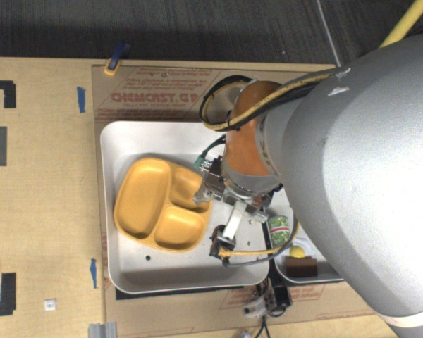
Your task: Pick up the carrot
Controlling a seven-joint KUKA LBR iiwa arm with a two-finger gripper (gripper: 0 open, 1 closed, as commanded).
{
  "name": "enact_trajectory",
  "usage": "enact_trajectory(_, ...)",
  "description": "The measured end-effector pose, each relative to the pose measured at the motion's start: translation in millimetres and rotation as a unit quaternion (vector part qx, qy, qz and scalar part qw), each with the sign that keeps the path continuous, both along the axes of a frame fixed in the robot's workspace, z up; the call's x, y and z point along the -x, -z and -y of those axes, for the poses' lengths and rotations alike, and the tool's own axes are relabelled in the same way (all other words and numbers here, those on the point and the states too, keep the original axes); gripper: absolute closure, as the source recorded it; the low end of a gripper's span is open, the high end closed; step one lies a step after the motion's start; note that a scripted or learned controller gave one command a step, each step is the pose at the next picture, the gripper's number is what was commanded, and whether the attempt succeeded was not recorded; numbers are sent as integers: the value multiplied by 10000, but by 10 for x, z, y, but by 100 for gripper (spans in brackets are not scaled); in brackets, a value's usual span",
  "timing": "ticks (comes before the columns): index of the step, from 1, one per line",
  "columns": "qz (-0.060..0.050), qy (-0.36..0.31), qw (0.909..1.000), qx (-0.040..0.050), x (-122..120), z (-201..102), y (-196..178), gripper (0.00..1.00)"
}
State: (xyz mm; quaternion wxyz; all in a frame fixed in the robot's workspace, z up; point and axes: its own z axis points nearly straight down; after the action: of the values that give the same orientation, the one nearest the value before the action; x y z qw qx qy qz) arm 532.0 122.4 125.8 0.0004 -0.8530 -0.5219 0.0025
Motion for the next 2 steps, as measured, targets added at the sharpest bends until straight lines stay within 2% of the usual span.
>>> enact_trajectory(1, -3, -6, 10000, -1, -3, -3, -95, 100)
enact_trajectory(2, 97, -4, 10000, 3, -67, -335, 295, 100)
